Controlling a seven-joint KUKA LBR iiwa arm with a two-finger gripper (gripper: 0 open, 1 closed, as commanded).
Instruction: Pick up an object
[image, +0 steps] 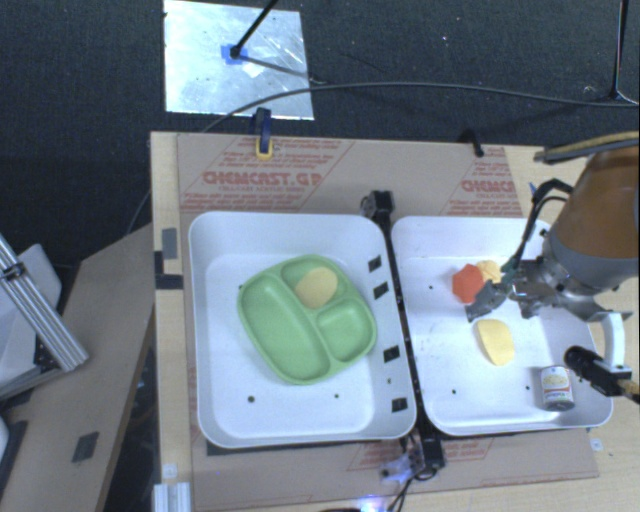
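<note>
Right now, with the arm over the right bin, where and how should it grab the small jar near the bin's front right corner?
The small jar appears to stand upright, white lid up, apart from the pale yellow piece. Probably best to come straight down from above and close across its round sides just under the lid. The right bin wall and a black part of the arm sit close on its right, so a side approach looks cramped.

You get even, fairly bright overhead light with a cool, slightly washed cast. The two white bins (300, 425) come close to blowing out, so their rims blur into the walls. The foil sheet (235, 60) at the top throws patchy glare. Shadows are soft and short, pooling under the green tray (290, 340). Focus is soft everywhere, and the dark floor shows grain.
</note>
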